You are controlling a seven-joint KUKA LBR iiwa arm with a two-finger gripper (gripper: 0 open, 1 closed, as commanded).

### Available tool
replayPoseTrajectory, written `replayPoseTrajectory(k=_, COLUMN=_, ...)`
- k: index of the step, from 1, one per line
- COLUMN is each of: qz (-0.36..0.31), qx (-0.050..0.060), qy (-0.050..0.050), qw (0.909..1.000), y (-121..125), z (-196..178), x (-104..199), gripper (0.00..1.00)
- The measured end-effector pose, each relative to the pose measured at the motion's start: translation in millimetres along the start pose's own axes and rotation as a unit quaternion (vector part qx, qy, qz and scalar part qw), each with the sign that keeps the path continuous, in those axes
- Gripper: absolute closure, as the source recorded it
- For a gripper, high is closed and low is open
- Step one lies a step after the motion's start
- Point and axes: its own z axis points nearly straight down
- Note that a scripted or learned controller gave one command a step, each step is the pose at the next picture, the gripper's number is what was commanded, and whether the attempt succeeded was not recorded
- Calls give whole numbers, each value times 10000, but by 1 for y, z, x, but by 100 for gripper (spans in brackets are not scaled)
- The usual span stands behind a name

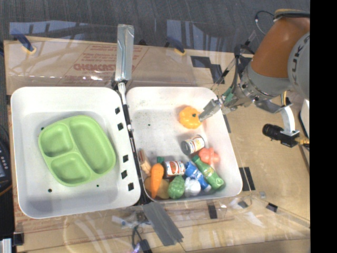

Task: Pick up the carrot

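The carrot (155, 178) is orange and lies at the front left of the right bin (158, 101), among a pile of toy groceries. My gripper (208, 110) hangs over the bin's back right part, far from the carrot. Its tip sits right beside a yellow-orange round fruit (188, 117). Nothing shows between the fingers.
Around the carrot are a small jar (174, 168), a green vegetable (177, 187), a green bottle (208, 174), a tin (194, 144) and a pink-red item (209, 155). The left bin (31, 194) holds a green divided plate (77, 149). A metal clamp (124, 51) stands behind the bins.
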Motion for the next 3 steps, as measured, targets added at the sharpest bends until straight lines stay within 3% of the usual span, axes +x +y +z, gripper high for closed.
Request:
replayPoseTrajectory(k=1, qz=-186, qx=16, qy=10, qw=9998, y=35, z=92, x=-6, gripper=0)
replayPoseTrajectory(k=2, qz=111, qx=-13, qy=-6, qw=9999, y=54, z=151, x=-13, gripper=0)
replayPoseTrajectory(k=3, qz=85, qx=16, qy=10, qw=10000, y=54, z=145, x=-12, gripper=100)
